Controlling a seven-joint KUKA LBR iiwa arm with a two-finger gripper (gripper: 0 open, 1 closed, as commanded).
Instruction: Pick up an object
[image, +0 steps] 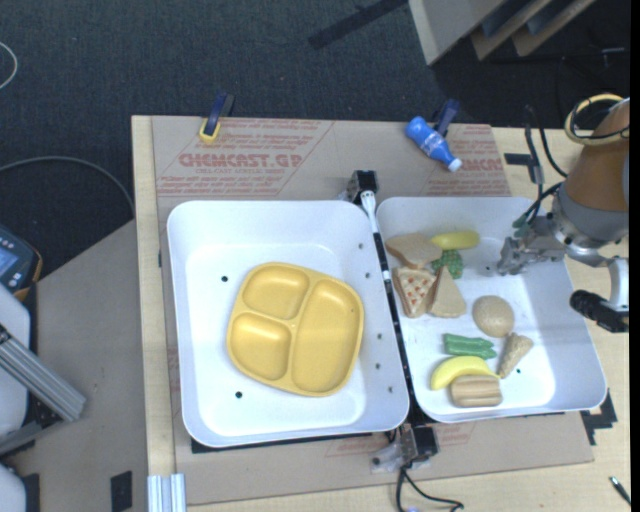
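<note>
Toy food (462, 330) (yellow, green, tan) fills right bin (570, 375); hand (512, 258) grip unclear.

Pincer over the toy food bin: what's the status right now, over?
Pincer low at right bin's far side, holding nothing visible. Toy food piled to its left, untouched. Yellow tray alone in left bin. Path clear.

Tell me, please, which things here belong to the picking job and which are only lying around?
For the job: gripper; toy foods in the right bin: banana, hot dog, green pepper, potato, sandwich, lemon.

Lying about: yellow tray in the left bin, blue clamp, yellow clamp.
</note>
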